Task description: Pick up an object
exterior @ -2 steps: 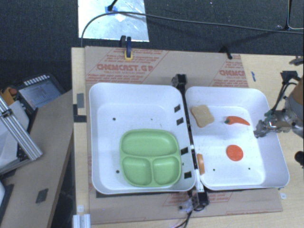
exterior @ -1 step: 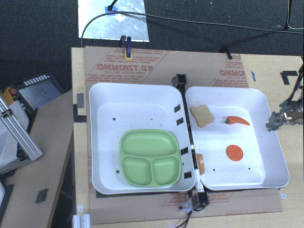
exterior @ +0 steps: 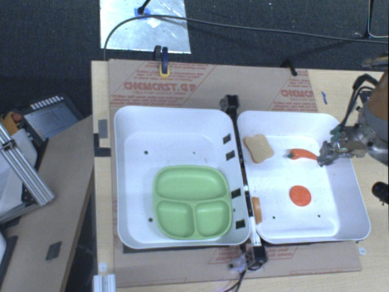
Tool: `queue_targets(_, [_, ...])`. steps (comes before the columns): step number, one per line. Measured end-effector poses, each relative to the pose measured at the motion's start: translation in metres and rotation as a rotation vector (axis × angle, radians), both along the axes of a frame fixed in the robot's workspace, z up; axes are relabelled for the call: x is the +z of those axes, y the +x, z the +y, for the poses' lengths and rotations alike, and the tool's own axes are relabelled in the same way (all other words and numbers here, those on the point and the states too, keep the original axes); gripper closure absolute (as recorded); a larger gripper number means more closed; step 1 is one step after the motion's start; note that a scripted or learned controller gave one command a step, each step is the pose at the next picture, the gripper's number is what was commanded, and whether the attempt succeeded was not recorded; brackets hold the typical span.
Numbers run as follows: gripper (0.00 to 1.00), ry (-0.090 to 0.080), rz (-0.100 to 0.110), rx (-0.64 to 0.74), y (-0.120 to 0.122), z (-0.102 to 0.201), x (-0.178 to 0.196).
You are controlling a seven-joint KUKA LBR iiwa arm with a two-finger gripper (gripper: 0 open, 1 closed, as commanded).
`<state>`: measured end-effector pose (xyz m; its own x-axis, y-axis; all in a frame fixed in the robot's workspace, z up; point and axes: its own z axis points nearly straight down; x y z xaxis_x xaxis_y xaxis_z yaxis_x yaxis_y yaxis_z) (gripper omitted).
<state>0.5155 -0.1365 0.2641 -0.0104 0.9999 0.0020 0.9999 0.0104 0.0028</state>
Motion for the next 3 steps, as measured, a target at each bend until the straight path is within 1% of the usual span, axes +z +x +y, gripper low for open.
queue_targets(1, [1.0,0.0,0.001,0.0,-0.003,0.057,-0.011])
queue_targets(3, [1.0,0.0,0.001,0.001,-0.004,0.174,-0.011])
